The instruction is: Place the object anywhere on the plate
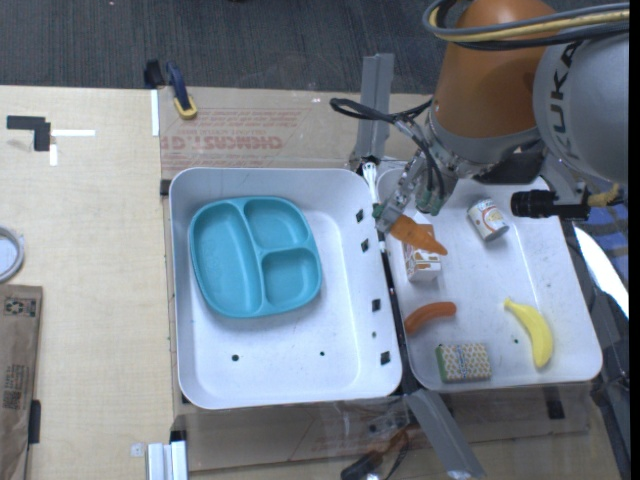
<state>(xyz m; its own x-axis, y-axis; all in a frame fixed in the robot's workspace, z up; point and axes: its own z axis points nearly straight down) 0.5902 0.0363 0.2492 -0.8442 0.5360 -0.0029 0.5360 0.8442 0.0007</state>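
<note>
Nearest lay a sponge (463,362), with a sausage (430,314) and banana (531,332) beyond it. Over the right bin (575,368), the tool (400,214) pinched a carrot (418,234); the plate (256,257) sat left.

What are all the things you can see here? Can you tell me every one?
Plate: one, blue, with three sections, in the left bin.
Left bin: one, white, middle of the bench.
Right bin: one, white, beside the left bin.
Carrot: one, orange, at the upper left of the right bin, just under the gripper.
Small carton: one, white and orange, just below the carrot.
Sausage: one, reddish orange, lower left of the right bin.
Sponge: one, greenish, near the front edge of the right bin.
Banana: one, yellow, right side of the right bin.
Can: one, white with red, top of the right bin.
Gripper: one, grey, over the carrot.
Arm: one, grey and orange, coming from the right.
</note>
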